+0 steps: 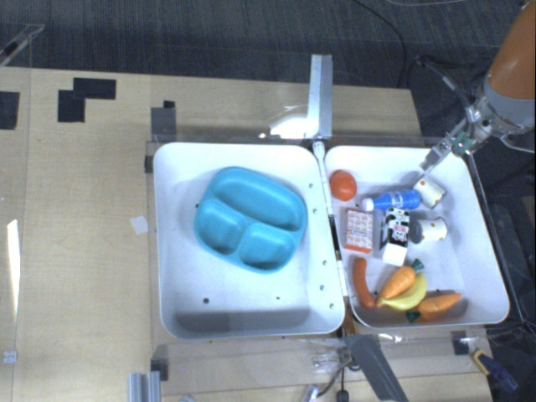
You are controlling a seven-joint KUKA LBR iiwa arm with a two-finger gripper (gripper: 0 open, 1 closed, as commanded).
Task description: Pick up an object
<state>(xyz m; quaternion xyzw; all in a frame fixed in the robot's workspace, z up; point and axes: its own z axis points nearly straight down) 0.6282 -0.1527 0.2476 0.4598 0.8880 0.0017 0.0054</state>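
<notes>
Gripper: the two-finger gripper (430,159) sits at the far right corner of the right bin, its thin metal tip slanting down and to the left; whether it is open or closed cannot be told, and nothing is seen in its grasp.
Nearest thing: a small white cup (430,192) lies just below the tip, close but apart from it.
Arm: the grey arm with its orange band (512,65) enters from the upper right, tilted down toward that corner.
Right bin: one shallow white bin (486,249) holding the loose things.
Count, white cups: two, the second white cup (433,229) lying nearer the front.
Count, bottles: one blue and white bottle (392,200) on its side, just left of the first cup.
Count, balls: one orange ball (342,184) near the divider.
Count, cards: one red and white printed packet (358,230).
Count, boxes: one black and white small box (396,227), beside the packet.
Count, carrots: two orange toy carrots (399,281), the other carrot (438,303) at the front.
Count, bananas: one yellow toy banana (408,298).
Count, sausages: one red-brown toy sausage (361,283).
Left bin: one shallow white bin (180,291) bearing one blue three-compartment plastic tray (249,217).
</notes>
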